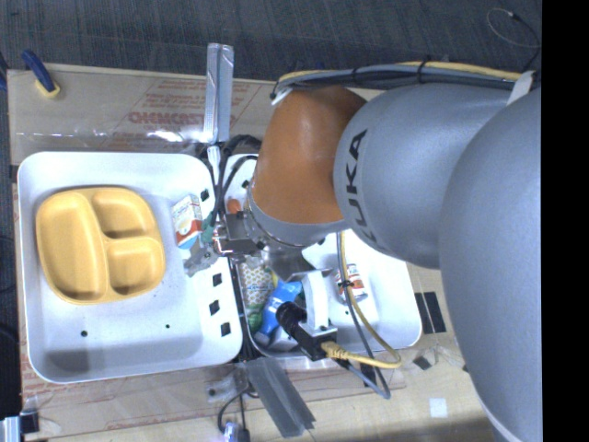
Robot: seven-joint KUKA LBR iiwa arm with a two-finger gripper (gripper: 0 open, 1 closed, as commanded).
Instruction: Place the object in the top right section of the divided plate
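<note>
One big grey KUKA arm [442, 155] fills the right side, w/ its orange band [299, 159] hanging over the seam between the bins. Left bin [110, 339]: white, shallow, holds a yellow divided plate [99, 243] at its left; all plate sections bare. Right bin [396, 320] mostly hidden under the arm; a jumble of blue and green items [274, 304] shows at its left end. Gripper [210, 247] sits over the left bin's right edge, beside the plate but not above it. Small white packet w/ red and blue print [189, 221] lies just at the gripper, approx touching; can't tell if it's gripped, or whether the hand is open or closed.
</note>
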